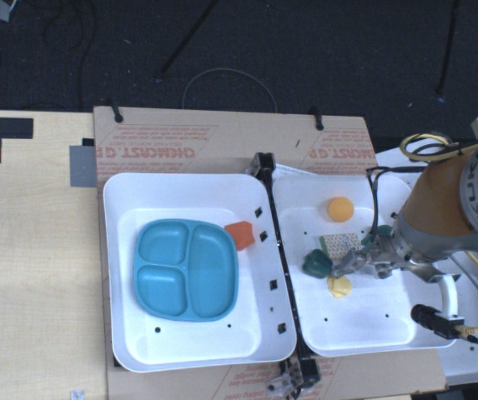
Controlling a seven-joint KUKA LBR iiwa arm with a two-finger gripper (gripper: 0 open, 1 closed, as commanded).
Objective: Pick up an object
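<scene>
The right bin [364, 327] holds an orange ball [339, 209], a dark green object [316, 263], a small yellow object [339, 286] and a patterned flat piece [341, 243]. My gripper [349, 262] reaches in low from the right, its tip between the green object and the yellow one, just below the patterned piece. Nothing is visibly lifted. The arm's orange band [437, 202] sits above the bin's right side.
The left bin [130, 323] carries a blue divided plate [187, 269] and an orange block [240, 235] beside its upper right corner. A black divider [279, 265] runs between the bins. Cables [422, 147] lie at the right.
</scene>
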